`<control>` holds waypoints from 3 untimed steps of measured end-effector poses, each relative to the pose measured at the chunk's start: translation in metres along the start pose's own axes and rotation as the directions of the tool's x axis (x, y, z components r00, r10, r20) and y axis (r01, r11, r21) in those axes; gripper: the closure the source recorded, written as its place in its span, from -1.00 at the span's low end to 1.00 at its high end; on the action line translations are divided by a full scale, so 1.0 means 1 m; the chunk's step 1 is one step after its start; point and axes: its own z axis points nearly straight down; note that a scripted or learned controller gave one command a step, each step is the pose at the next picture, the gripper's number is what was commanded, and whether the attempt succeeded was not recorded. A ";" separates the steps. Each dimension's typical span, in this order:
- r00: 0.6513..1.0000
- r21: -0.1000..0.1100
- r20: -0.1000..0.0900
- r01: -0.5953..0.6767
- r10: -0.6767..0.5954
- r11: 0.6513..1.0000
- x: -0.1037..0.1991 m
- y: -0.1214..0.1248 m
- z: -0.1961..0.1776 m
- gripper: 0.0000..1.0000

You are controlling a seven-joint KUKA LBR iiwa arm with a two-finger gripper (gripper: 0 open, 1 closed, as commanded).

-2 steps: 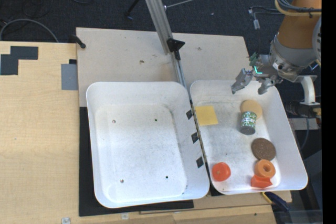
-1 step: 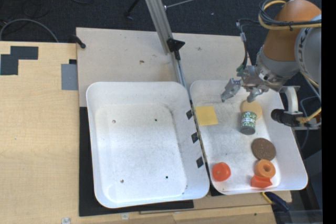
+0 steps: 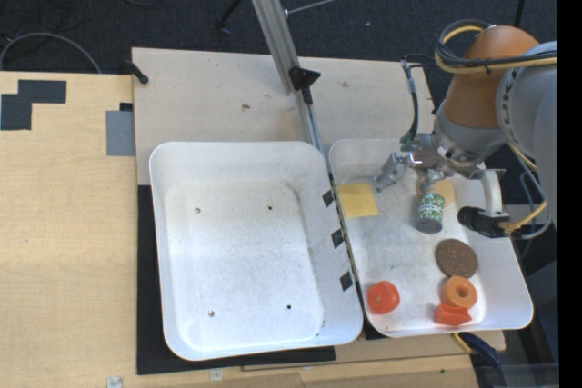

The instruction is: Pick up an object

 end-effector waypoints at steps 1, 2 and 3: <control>1.000 -0.007 0.001 -0.002 0.002 1.000 0.001 0.001 0.046 -1.00; 1.000 -0.008 0.001 -0.005 0.005 1.000 0.000 0.001 0.034 1.00; 1.000 -0.011 0.002 0.001 -0.001 1.000 0.005 0.006 -0.027 1.00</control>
